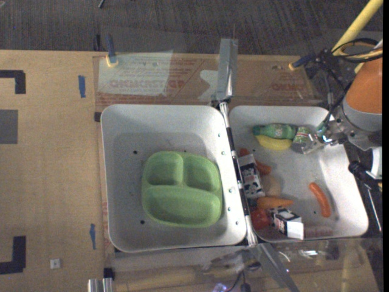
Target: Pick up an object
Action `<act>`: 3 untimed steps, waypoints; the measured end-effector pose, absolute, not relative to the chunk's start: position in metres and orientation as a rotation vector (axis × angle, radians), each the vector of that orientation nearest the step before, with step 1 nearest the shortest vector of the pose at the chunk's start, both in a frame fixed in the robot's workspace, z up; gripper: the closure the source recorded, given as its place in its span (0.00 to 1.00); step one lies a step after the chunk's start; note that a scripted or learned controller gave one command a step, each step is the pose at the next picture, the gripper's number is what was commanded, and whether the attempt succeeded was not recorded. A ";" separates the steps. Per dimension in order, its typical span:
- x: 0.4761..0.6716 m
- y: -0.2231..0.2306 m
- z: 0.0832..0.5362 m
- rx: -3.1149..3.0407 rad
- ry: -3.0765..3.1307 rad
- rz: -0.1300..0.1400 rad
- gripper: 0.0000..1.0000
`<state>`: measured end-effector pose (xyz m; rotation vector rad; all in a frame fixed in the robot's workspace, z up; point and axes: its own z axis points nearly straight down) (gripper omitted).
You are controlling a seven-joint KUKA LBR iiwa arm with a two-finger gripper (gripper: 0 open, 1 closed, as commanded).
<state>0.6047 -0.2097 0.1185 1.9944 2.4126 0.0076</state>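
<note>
A grey arm with an orange band reaches in from the right over the right bin [358, 221]; its gripper [311, 140] sits low at the bin's upper part, touching or just beside the cap end of a green bottle [276, 130]; whether the fingers are apart or together cannot be told. The bottle lies on its side, resting against a banana [271, 143] just below it. To do the grasp well, the fingers would likely need to straddle the bottle's narrow end squarely; the round body may roll, and the banana could get caught too. Elsewhere in this bin: a sausage [320, 199] at the right; a carrot [275, 202], a tomato [260, 219] and two small cartons [250, 176] crowd the left wall. The left bin [118, 163] holds a green tray [181, 188], well apart.
</note>
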 end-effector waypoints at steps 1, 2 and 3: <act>0.633 -0.196 0.143 2.063 2.367 0.000 1.00; 0.602 -0.184 0.087 2.053 2.371 0.004 1.00; 0.603 -0.184 0.098 2.049 2.368 0.007 1.00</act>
